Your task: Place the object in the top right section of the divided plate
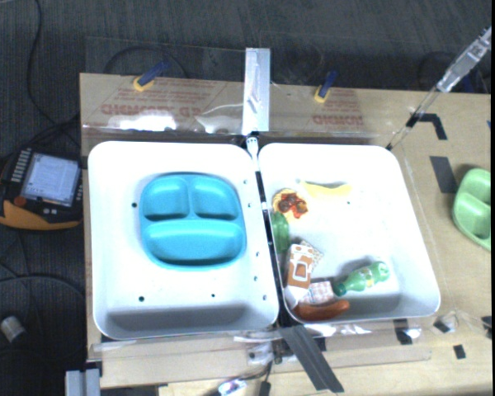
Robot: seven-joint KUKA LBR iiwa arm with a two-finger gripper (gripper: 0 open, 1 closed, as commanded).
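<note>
- The blue divided plate [193, 219] sits in the left bin [115, 304] with all three sections bare, its top right section ready to receive
- Candidate objects lie in the right bin [412, 221]: a green bottle [361, 278], a yellow banana [326, 190], a red sausage [322, 308]; which one is the object cannot be told
- The state of the gripper's jaws cannot be told

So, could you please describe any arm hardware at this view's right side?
At the upper right, a slim pale, translucent tube slants down into a thin dark rod that ends at a black bracket. Whether it belongs to the arm, I cannot tell.
</note>
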